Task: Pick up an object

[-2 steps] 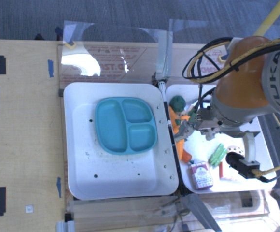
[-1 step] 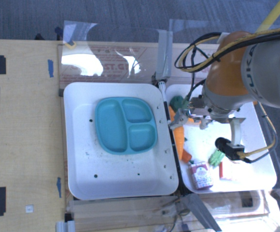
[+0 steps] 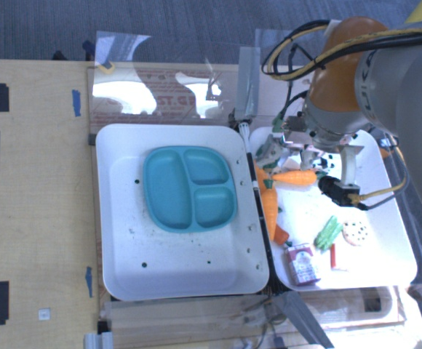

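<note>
Arm (image 3: 371,64): grey with orange band, entering from 3 o'clock, wrist bent down over the right bin's upper half.
Left bin (image 3: 124,253): white, holding a teal divided tray (image 3: 190,187) at its centre.
Right bin (image 3: 385,260): white, brightly lit; holds all the loose items.
Gripper (image 3: 298,162): low at the right bin's 11 o'clock corner, directly above the upper carrot; whether the pincer is spread or pressed together cannot be told, as the wrist hides it.
Carrot, upper (image 3: 295,178): orange, lying crosswise, touching or just under the gripper; the likely target.
Carrot, lower (image 3: 269,208): orange, lengthwise along the bin's 9 o'clock wall.
Purple packet (image 3: 303,264): at 7 o'clock.
Green pod (image 3: 328,232): near centre, tilted.
Spotted disc (image 3: 354,232): just beside the pod, at its 3 o'clock.
Handling advice: straddle the upper carrot across its narrow width, near mid-length; descend squarely, clear of the bin wall and the lower carrot; close fully before lifting straight up.
</note>
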`<state>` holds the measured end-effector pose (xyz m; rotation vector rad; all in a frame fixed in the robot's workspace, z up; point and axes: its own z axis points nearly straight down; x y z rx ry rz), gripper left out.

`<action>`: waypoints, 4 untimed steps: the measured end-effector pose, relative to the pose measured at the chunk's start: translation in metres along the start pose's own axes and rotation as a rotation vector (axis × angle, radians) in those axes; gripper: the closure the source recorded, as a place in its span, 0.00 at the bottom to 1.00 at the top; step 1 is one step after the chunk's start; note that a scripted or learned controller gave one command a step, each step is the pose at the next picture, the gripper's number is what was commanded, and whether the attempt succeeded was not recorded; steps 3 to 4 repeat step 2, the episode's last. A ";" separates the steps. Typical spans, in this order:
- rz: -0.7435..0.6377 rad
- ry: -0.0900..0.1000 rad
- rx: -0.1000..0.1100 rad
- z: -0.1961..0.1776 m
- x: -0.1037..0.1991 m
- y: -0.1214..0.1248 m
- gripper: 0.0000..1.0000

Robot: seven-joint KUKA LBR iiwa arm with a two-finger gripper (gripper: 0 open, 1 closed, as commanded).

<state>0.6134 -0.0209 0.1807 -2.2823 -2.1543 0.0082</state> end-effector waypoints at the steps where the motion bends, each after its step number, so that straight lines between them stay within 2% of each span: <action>1: 0.002 -0.002 -0.001 0.000 -0.074 0.017 0.00; 4: -0.004 0.000 -0.002 -0.001 -0.070 0.017 0.00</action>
